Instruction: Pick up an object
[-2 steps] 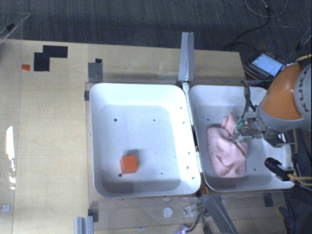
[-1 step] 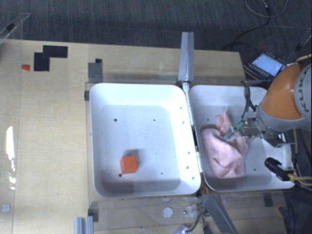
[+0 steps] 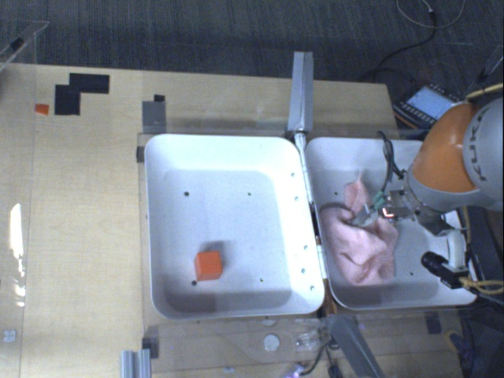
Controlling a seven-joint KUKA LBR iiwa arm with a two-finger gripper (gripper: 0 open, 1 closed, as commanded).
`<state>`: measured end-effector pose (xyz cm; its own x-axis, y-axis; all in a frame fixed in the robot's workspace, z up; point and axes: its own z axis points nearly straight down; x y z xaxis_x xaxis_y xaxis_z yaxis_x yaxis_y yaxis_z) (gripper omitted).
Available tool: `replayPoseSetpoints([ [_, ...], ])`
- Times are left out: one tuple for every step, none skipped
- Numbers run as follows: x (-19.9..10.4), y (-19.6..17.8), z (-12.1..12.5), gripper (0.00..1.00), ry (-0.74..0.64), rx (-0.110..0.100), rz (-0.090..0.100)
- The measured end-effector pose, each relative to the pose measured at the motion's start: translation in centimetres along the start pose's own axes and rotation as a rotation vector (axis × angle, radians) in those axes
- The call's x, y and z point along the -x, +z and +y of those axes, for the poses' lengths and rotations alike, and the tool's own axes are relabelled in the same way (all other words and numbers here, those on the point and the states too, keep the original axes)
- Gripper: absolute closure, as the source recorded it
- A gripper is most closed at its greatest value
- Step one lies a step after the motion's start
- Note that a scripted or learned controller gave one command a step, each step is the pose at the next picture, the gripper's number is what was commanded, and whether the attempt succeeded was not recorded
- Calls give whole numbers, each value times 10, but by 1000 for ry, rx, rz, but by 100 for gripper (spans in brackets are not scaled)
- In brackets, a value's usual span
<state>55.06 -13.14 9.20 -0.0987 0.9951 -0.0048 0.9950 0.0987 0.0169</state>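
A crumpled pink cloth (image 3: 358, 242) lies in the right bin (image 3: 409, 286), toward its left side. My gripper (image 3: 370, 213) is down in that bin, its tip at the cloth's upper edge. The cloth bunches up right where the tip meets it, but the fingers are too small and dark to make out. An orange cube (image 3: 209, 265) rests in the left bin (image 3: 236, 164), near its front left part, far from the gripper.
The grey arm with its orange band (image 3: 445, 160) reaches in over the right bin's far right side. A metal divider post (image 3: 301, 93) stands behind the seam between the bins. Black and orange markers (image 3: 75, 93) lie on the bench at far left.
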Motion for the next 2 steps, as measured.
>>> replayPoseSetpoints([
  [-2, -13, 4, 100, -2, 8, 2],
  [-2, -13, 4, 0, -2, 8, 2],
])
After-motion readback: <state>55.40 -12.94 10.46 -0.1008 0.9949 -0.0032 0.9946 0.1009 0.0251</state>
